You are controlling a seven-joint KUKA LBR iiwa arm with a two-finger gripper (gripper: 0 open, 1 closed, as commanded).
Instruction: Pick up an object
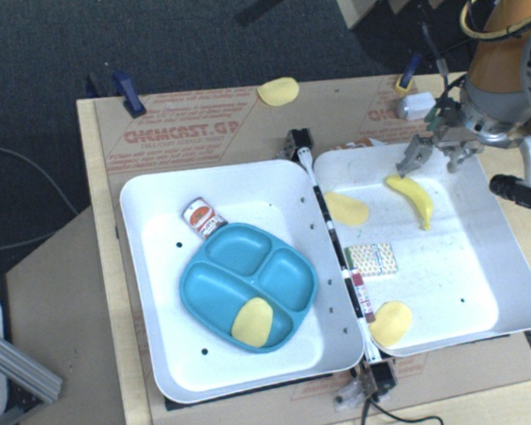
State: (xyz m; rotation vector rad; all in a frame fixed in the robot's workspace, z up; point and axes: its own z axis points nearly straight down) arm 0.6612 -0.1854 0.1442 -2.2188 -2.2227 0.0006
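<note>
Banana (pixel 413 199) lies in the right bin (pixel 497 258), near its far edge, curving toward the middle. The gripper (pixel 437 153) hovers just above and behind it, fingers spread apart with nothing between them. Also in this bin: a yellow disc (pixel 347 209) by the left wall, a patterned card (pixel 372 260), and a yellow lump (pixel 391 321) at the near edge. The left bin (pixel 153 219) holds a blue divided tray (pixel 245 283) with a yellow piece (pixel 253 323) in it, and a small packet (pixel 203 216).

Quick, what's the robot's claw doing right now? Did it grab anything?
Claw: open, holding nothing, hanging just above the banana in the right bin.
</note>
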